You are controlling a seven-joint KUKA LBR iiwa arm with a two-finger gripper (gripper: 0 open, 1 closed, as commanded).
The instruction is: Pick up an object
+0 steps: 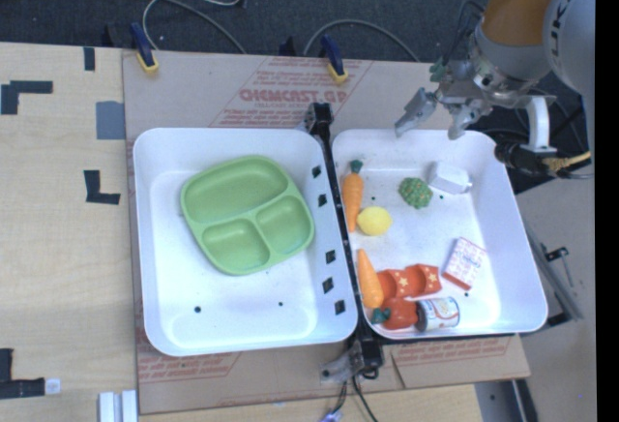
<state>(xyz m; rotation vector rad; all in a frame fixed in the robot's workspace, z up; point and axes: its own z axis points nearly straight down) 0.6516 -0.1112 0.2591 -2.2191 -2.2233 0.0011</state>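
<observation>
Nearest, along the right bin's (522, 246) front wall, a can (438, 313) and carrot (368, 280) are lying crowded; farther back, the broccoli (416, 193) is sitting alone, the easier target. Beyond it, the gripper (437, 117) is hovering spread and empty, needing to descend centred.
</observation>
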